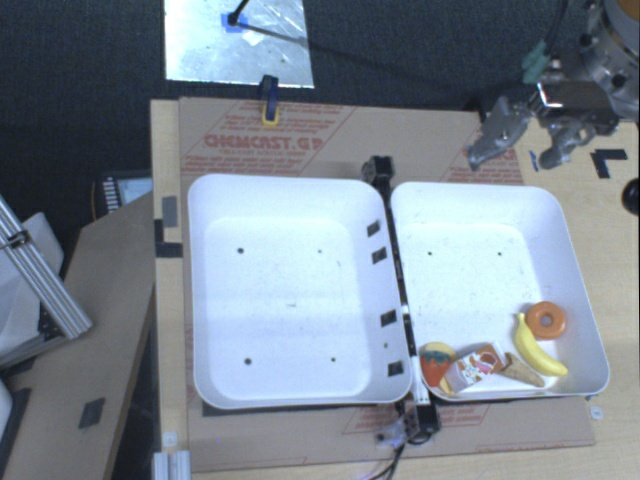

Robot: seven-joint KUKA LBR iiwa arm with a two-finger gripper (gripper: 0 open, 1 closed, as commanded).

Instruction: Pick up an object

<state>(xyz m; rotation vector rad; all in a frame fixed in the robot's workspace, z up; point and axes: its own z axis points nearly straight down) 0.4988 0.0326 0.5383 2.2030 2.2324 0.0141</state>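
Note:
My gripper (522, 150) hangs above the far edge of the right bin (470, 208), near the top right of the camera view. Its two fingers (490, 146) are spread apart and nothing sits between them. Down in the right bin's near right corner lie a yellow banana (537, 349), an orange doughnut-shaped ring (546, 319), a red and white packet (474, 368), a red-orange round fruit (436, 360) and a brown cone-like piece (521, 371). The gripper is well away from them, toward the far side.
The left bin (285, 288) lies beside the right one, joined by a row of black clips (385, 258). A shiny metal sheet (238, 28) lies beyond the bench, a yellow clamp (270, 103) at its far edge, an aluminium rail (35, 268) at far left.

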